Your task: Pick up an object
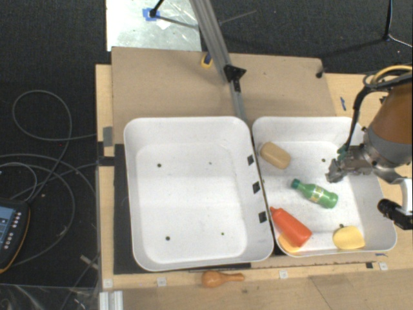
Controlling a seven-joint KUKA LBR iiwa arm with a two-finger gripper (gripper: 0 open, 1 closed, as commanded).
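The right bin (310, 129) holds a tan bread-like block (275, 155) at its upper left, a green bottle (315, 194) lying on its side in the middle, an orange-red bottle (290, 227) at the lower left and a yellow lemon-like piece (348, 237) at the lower right. My gripper (337, 171) hangs over the right part of this bin, just up and right of the green bottle. Nothing shows between it and the bin floor.
The left bin (187, 134) sits beside the right one, with black clips along the shared edge. A tan pear-shaped toy (222, 278) lies on the bench in front of the bins. A grey pole (213, 31) slants down from the top.
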